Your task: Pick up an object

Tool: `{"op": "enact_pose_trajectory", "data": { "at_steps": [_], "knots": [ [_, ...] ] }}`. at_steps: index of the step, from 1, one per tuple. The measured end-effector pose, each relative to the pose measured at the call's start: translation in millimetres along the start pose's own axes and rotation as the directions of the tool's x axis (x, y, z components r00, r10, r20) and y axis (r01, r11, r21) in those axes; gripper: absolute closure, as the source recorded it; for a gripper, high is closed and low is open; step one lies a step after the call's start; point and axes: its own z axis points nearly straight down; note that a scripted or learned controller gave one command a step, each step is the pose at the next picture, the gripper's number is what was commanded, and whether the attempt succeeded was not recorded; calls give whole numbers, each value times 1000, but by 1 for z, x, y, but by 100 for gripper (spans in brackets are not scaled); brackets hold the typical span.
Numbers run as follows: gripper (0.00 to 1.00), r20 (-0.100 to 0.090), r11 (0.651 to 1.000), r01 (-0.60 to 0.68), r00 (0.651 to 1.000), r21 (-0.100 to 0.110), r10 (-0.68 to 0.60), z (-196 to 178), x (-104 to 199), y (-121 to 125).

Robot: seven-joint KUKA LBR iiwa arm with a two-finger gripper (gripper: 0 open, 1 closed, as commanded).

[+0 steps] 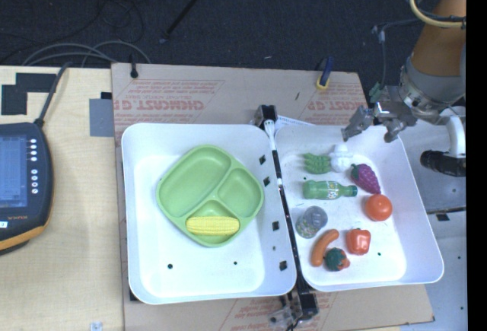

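Two shallow white bins sit side by side on the tabletop (pixel 84 192). The left bin (pixel 144 261) carries one green divided plate (pixel 211 194) with three compartments, and a single yellow corn cob (pixel 212 226) lies in the plate's near compartment.

The right bin (pixel 415 246) holds eight loose things. In its far part, one leafy green vegetable (pixel 317 163) lies just beside one small white object (pixel 342 157). One purple eggplant (pixel 366 178) lies to their right, and one green bottle (pixel 328 189) lies on its side near the middle. One red-orange tomato (pixel 378 207) sits near the right wall. One round grey can (pixel 311 221), one orange carrot (pixel 326 245) and one red pepper (pixel 358 240) lie in the near part; a dark green tuft sits at the carrot's near end.

The gripper (pixel 374 126) hangs over the right bin's far right corner. Its jaws are spread apart, with nothing between them, well apart from every object.
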Motion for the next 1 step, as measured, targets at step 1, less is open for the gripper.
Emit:
{"op": "enact_pose_trajectory", "data": {
  "at_steps": [1],
  "knots": [
    [100, 0, 1000, 1, 1000, 0, -1, -10, 0, 0]
  ]
}}
